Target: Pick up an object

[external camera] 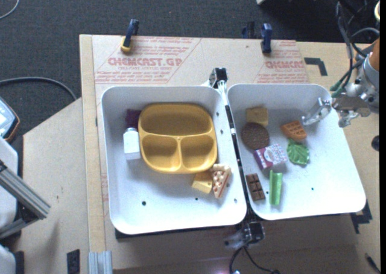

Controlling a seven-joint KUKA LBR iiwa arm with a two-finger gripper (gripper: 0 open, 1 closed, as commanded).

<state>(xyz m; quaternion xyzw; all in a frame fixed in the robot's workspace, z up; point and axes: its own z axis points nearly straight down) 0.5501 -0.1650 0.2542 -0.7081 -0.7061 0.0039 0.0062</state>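
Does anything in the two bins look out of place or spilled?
Nothing stands out. The yellow tray lies flat in the left bin, and the toy foods sit loose in the right bin, none spilled onto the bench.

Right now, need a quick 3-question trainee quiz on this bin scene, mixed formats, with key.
1. True or false: the yellow divided tray lies in the right bin.
2. Which item lies nearest the gripper? A) pizza slice B) orange waffle C) chocolate bar
3. Fill in: the white bottle lies against the tray's ____ side in the view.

Key: 1 false, it lies in the left bin; 2 B; 3 left.
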